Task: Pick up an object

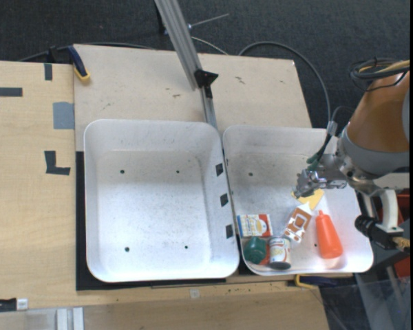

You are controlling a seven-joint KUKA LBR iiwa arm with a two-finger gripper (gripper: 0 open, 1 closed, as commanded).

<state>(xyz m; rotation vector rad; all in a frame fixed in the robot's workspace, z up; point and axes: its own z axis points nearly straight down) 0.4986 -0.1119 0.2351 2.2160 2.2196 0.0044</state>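
Note:
My gripper (307,184) hangs low over the right bin (261,150), near its right side. Just below it, partly under it, lies a small yellow piece (316,199). Toward the bin's front edge lie an orange bottle-shaped object (328,236), an orange-and-white packet (298,223), a small white-and-orange box (255,224), a green object (256,250) and a small can (279,251). I see nothing held in the gripper.
The left bin (151,198) sits beside the right one, their rims touching. A slanted metal pole (182,40) comes down to the bins' shared back corner. The arm's orange band (378,115) and black cables are at the right. A blue-and-yellow clamp (79,64) rests at the bench's back left.

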